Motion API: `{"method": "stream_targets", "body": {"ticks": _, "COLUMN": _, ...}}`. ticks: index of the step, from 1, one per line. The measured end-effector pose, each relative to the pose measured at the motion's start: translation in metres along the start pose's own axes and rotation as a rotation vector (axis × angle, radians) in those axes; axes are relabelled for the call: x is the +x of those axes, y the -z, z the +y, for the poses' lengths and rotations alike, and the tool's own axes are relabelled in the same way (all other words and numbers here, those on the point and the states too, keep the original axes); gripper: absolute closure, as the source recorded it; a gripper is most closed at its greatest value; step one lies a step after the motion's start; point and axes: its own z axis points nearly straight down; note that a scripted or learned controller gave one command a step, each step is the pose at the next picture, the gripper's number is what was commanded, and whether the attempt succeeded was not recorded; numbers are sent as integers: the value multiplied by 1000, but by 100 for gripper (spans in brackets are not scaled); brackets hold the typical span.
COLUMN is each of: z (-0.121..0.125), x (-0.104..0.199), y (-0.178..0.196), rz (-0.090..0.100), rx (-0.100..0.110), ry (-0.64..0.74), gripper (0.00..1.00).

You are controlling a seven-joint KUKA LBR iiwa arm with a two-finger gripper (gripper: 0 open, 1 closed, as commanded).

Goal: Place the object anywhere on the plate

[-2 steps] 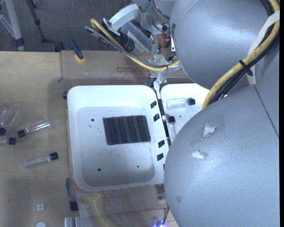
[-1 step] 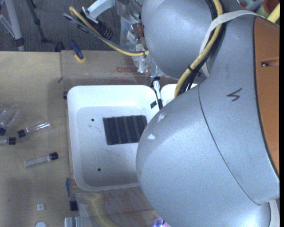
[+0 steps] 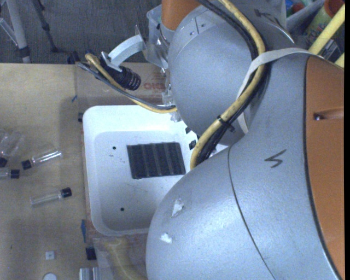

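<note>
My grey arm [image 3: 246, 208] looms close to the camera and covers the right and lower half of the view. Its orange band [image 3: 178, 11] is at the top edge. Left of the arm lies a shallow white bin [image 3: 90, 164]. On the bin's floor rests a dark ribbed rectangular pad [image 3: 156, 159], flat and apart from the arm. The arm's bulk hides the bin's right part and everything to the right of it.
A yellow-and-black cable bundle [image 3: 229, 115] runs along the arm, ending in a black connector [image 3: 128, 80] above the bin's far edge. Small clear vials with black caps [image 3: 52, 196] lie on the wooden bench [image 3: 38, 98] left of the bin.
</note>
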Motion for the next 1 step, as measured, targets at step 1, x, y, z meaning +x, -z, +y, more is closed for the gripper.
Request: {"method": "stream_targets", "body": {"ticks": 1, "z": -8, "x": -35, "y": -164, "rz": -7, "rx": 2, "ry": 83, "gripper": 100}}
